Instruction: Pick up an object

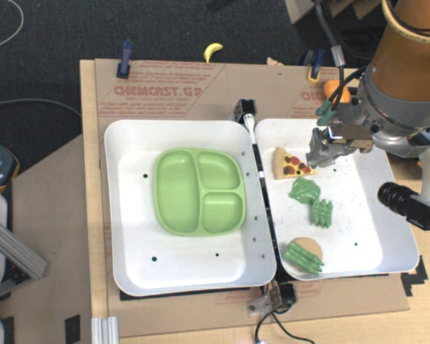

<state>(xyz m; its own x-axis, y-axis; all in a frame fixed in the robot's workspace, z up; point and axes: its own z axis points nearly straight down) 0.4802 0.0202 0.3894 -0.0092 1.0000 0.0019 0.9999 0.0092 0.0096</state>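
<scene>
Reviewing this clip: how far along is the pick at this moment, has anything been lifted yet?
Done: the arm has reached over the right bin, with the end effector low beside the pizza slice toy. In hand: nothing visibly lifted; the slice, the green leafy toys and the green beans on a tan disc all lie on the bin floor. Left: the grasp and lift. The green divided plate sits untouched in the left bin.

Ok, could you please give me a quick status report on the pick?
Gripper low over right bin, beside pizza slice. Nothing seen held. Green toy pieces lie close below it.
</scene>
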